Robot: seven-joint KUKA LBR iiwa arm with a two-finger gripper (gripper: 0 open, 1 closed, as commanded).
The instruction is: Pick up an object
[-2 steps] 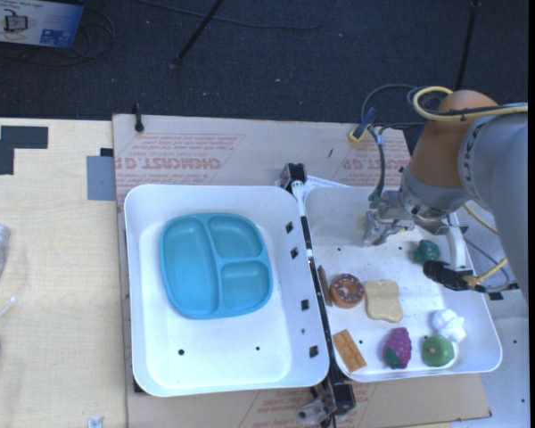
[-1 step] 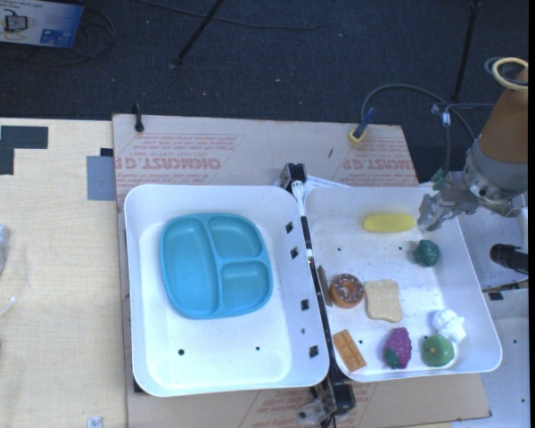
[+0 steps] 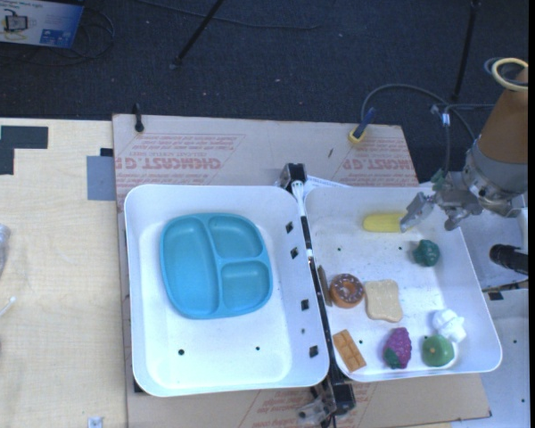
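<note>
Nearest me lay the orange cracker-like block (image 3: pixel 349 349), the purple grape bunch (image 3: pixel 397 347) and the green apple-like ball (image 3: pixel 438 350) along the right white bin's (image 3: pixel 481 328) front wall. Farther back sat the dark green lump (image 3: pixel 426 253) and the yellow banana-shaped piece (image 3: pixel 382 223). The gripper (image 3: pixel 436 210) hovered between them, fingers spread, holding nothing. I judged the pick not yet made; room there looked open.

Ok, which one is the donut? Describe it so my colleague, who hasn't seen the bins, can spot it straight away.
Look at the right bin, the one holding the small food items, not the left bin with the blue tray. The donut lies near its left wall, about halfway down, touching the pale toast slice on its right. It is the only brown ring with a hole.
</note>
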